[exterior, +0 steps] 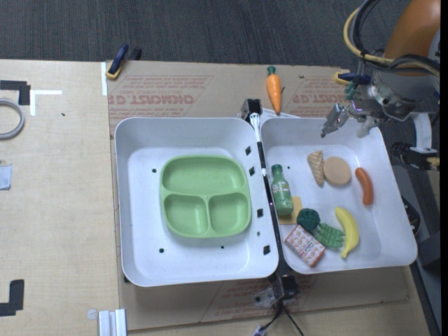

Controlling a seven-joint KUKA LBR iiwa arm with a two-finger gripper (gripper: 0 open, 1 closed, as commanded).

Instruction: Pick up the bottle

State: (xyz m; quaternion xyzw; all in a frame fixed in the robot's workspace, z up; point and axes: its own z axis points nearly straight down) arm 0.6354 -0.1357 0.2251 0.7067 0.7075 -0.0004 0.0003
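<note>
- Hovering over the right bin's [392,257] far edge, the claw [348,120] held nothing; I could not tell its spread.
- Lying by the bin's left wall, the green bottle [281,189] touched a yellow block [294,208]; a descent might nudge both.

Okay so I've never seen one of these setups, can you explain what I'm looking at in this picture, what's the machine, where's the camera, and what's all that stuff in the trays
This is one picture from a camera fixed above a workbench, looking down at a slant. The grey and orange machine at the right is a robot arm, and its hand hovers over the far edge of the right bin, with nothing between its fingers.

Its job is to pick up the green bottle, which lies by that bin's left wall. Around it are toy foods: a banana, a sausage, a round bun and a small red box.

The left bin holds a green divided plate. A toy carrot lies outside, on the cardboard.
</note>
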